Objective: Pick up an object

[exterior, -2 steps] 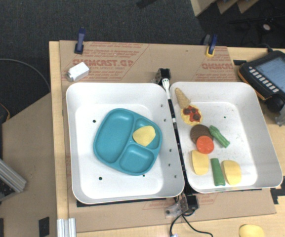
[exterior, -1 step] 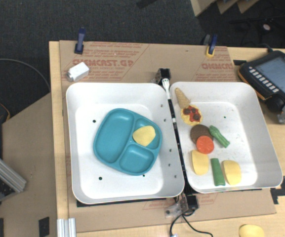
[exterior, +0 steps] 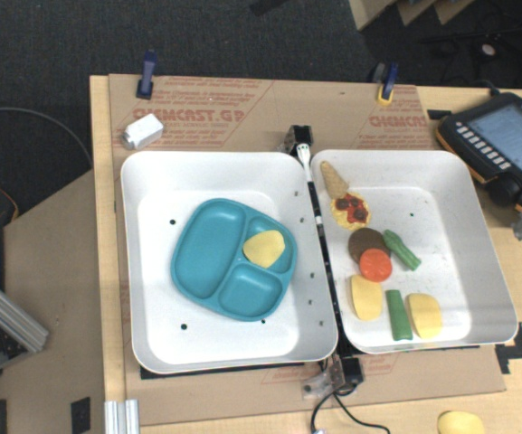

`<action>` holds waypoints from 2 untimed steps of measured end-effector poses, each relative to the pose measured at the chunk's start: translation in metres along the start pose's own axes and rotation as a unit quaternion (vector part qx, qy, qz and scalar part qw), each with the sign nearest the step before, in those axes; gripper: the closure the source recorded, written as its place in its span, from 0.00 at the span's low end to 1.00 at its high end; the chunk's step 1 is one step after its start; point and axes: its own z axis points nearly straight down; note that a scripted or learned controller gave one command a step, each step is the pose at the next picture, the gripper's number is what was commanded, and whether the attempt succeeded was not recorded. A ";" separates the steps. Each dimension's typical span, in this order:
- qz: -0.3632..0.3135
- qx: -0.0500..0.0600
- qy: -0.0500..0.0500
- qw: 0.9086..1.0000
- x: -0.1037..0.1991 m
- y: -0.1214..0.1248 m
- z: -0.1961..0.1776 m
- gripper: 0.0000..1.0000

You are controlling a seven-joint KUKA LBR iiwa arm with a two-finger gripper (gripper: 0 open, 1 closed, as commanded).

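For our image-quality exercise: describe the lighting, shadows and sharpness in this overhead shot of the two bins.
Camera view: even, diffuse light; only faint shadows around the teal divided plate in the left bin; the right bin looks bright white without harsh glare; toy foods such as the red tomato appear slightly soft.

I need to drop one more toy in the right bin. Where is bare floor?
The right bin is bare along its right side, beyond the green stick and yellow block. Its left half is crowded, from the cone down to the tomato.

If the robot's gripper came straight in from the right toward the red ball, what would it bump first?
Probably the green stick lying just right of the red ball, if it travels low; height is unclear.
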 end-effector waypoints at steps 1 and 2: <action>-0.001 -0.002 -0.002 1.000 0.000 0.000 -0.011 1.00; -0.001 -0.004 -0.003 1.000 0.000 0.001 -0.022 1.00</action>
